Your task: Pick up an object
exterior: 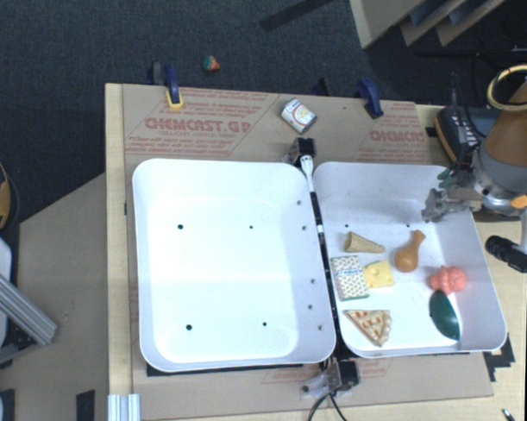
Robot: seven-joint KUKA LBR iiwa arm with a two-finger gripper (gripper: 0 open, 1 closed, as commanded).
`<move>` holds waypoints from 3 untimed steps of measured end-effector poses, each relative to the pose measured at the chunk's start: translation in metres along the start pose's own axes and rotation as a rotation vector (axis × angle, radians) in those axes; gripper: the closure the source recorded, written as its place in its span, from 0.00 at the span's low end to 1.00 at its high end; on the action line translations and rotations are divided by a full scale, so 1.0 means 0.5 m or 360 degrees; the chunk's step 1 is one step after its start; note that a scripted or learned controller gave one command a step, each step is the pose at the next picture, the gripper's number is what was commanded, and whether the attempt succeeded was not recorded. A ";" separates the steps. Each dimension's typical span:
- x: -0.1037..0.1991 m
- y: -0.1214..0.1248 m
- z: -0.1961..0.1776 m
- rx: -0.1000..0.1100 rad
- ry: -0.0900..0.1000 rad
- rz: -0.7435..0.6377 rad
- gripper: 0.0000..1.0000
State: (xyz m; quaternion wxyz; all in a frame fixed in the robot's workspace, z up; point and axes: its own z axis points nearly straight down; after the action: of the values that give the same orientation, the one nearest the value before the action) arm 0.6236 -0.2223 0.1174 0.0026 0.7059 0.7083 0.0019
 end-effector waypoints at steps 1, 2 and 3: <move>0.110 -0.113 0.060 0.0004 0.0001 0.0004 1.00; 0.107 -0.253 0.064 0.0022 0.0006 0.0010 1.00; 0.068 -0.284 -0.200 -0.0012 -0.0009 0.0009 1.00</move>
State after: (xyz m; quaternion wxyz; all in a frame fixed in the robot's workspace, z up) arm 0.4808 -0.1887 0.2164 0.0072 0.7079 0.7063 0.0025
